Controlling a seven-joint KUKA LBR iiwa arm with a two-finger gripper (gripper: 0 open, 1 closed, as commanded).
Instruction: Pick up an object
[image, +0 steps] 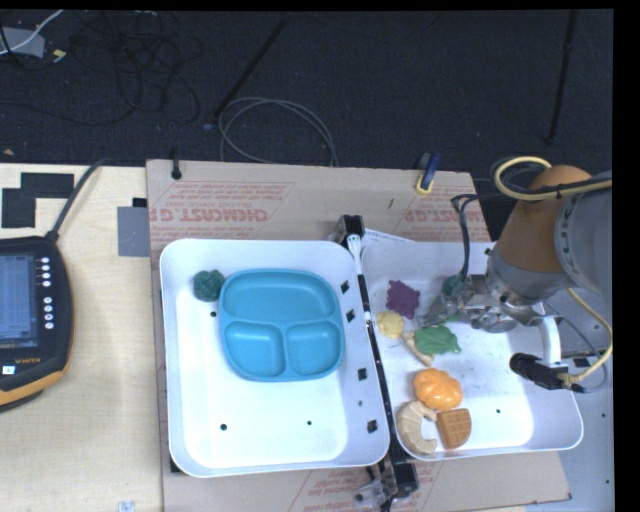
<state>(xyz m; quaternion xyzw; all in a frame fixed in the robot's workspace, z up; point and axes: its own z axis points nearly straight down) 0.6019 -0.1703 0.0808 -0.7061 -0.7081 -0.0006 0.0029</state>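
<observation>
In the right bin (560, 425) lie several toy foods: a purple piece (402, 296), a small yellow piece (389, 325), a green leafy piece (438, 340), an orange round piece (437, 388), a pale curved piece (414, 425) and a brown waffle-like piece (454, 428). My gripper (452, 305) reaches in from the right and hangs low over the bin's upper middle, just above the green leafy piece and right of the purple one. Nothing is visibly held.
The left bin (190, 420) holds a blue divided plate (280, 325) and a dark green lump (208, 285) at its top left. A black divider (364, 330) runs between the bins. A pendant (25, 310) lies at the far left. Cables loop off the arm (535, 250).
</observation>
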